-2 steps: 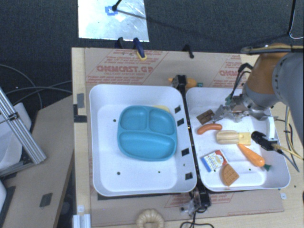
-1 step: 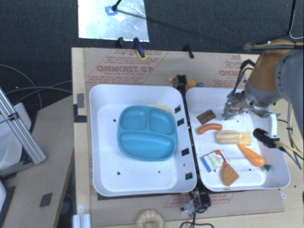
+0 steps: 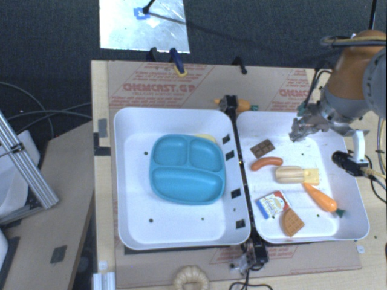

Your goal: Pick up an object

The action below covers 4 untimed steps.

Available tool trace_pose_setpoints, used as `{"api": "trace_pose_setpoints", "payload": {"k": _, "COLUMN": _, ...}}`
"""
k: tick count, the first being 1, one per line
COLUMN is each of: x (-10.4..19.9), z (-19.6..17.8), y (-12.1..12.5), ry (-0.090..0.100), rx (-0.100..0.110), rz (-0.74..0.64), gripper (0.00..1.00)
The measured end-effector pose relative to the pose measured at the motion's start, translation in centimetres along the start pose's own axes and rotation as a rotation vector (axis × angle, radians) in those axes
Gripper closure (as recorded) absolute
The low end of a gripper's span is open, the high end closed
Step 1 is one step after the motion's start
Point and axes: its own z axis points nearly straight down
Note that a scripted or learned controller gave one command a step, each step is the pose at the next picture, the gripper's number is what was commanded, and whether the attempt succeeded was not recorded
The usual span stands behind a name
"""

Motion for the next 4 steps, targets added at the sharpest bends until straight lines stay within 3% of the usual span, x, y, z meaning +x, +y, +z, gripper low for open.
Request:
{"api": "trace_pose_setpoints", "payload": {"k": 1, "x": 0.5, "z": -6.4, "y": 0.5, "ry": 0.000, "rx": -0.001, "rz": -0.001, "gripper": 1.00}}
{"api": "trace_pose_setpoints", "payload": {"k": 2, "x": 0.6, "z": -6.7, "y": 0.6, "ry": 0.001, "rx": 0.005, "rz": -0.001, "gripper": 1.00}}
{"api": "trace_pose_setpoints", "payload": {"k": 4, "x": 9.3, "z": -7.7, "y": 1.0, "ry": 0.002, "rx": 0.006, "rz": -0.004, "gripper": 1.00}}
